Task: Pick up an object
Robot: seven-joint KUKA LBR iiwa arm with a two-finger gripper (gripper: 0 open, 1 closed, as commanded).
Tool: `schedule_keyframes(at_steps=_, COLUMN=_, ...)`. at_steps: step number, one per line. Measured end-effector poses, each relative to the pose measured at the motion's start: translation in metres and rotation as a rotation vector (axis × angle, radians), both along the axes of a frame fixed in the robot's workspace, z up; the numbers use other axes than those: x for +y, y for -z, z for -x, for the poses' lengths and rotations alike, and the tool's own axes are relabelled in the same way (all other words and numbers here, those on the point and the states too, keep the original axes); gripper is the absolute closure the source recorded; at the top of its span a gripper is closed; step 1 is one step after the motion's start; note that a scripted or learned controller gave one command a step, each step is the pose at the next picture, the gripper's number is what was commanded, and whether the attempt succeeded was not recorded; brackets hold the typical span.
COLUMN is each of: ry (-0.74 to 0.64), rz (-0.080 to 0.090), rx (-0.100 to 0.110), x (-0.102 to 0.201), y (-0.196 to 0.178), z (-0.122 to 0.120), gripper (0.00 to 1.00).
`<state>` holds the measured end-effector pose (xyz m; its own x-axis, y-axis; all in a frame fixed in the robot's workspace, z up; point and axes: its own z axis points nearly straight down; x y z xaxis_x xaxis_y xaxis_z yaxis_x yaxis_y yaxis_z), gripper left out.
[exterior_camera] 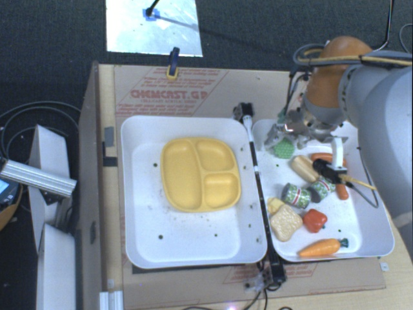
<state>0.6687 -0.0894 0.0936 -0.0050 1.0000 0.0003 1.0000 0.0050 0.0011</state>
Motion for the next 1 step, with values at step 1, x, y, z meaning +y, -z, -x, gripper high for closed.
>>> schedule_keyframes(at_steps=1, ry=-0.002, rz=0.001, rx=-0.004, x=-0.0001, y=-0.0118, z=-0.0014, gripper=1.00)
